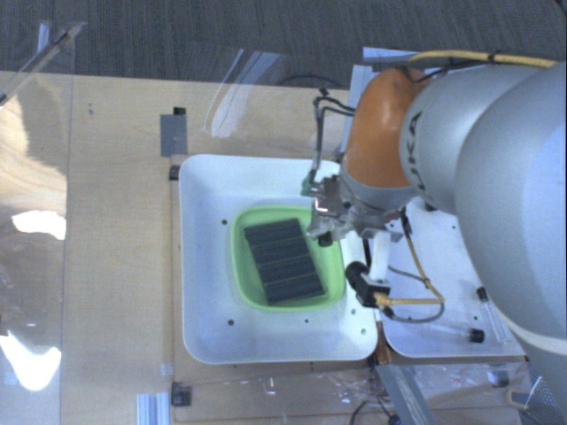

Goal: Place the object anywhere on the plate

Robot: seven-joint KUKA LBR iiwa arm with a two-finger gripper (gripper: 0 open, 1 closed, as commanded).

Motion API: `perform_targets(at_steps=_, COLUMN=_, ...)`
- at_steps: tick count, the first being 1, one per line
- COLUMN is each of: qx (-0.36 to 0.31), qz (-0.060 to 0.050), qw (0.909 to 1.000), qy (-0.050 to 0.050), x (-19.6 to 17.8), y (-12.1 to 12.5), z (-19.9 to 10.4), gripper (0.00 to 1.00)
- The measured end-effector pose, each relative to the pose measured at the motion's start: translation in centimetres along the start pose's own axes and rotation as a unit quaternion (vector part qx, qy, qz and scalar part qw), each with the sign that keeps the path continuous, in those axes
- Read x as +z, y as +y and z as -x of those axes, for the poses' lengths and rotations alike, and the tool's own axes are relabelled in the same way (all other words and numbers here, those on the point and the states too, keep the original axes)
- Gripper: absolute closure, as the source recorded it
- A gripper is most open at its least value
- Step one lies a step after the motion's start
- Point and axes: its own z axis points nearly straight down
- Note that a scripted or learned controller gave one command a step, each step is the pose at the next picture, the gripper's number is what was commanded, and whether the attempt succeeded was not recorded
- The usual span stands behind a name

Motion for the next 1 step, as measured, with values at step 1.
perform_targets(at_steps=1, qx=0.000, qz=0.000, qw=1.0000, qy=0.000, x=0.00, y=0.01, z=0.02, gripper=0.00)
